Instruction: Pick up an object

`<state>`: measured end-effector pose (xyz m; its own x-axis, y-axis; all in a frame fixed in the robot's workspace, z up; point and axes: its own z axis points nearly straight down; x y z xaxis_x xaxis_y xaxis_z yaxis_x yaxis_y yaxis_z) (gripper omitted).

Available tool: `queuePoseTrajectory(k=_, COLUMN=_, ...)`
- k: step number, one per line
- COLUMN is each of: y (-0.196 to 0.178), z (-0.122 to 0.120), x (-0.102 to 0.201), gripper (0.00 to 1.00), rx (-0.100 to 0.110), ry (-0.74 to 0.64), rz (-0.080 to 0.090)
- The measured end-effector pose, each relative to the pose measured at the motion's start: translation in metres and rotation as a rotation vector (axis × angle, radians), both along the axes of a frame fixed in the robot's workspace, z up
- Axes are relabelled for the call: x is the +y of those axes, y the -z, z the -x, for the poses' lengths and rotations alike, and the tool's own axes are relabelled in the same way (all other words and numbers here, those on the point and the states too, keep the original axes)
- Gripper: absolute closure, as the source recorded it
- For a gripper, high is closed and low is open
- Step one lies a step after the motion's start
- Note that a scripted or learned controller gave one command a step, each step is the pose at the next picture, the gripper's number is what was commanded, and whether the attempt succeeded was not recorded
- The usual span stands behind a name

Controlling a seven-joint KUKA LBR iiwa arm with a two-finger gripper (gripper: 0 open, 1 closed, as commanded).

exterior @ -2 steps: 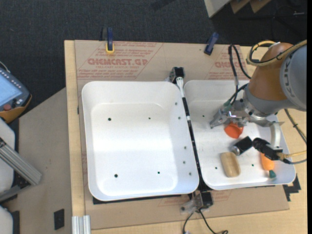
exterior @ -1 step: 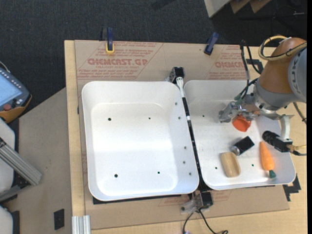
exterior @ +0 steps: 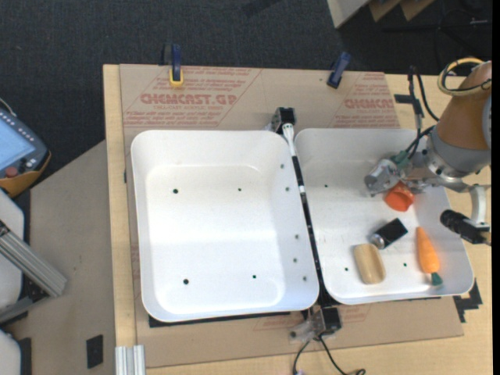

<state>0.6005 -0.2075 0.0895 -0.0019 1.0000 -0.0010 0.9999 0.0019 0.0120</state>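
Gripper low in right bin, touching orange piece; finger state — cannot tell. Reach step; next needs a centred close, then lift.

A single fixed camera is mounted above the bench and looks down at a slant. It stands far enough back to take in the left bin and right bin whole, plus surrounding floor. The arm enters from the right edge.
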Motion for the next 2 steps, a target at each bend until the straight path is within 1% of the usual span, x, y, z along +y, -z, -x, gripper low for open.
queuePoseTrajectory(k=1, y=-0.042, z=-0.024, x=-0.015, gripper=0.0, rx=0.009, ry=-0.001, rz=0.0)
queuePoseTrajectory(k=2, y=0.004, z=0.019, x=-0.011, gripper=0.0, rx=0.01, ry=-0.002, rz=-0.01)
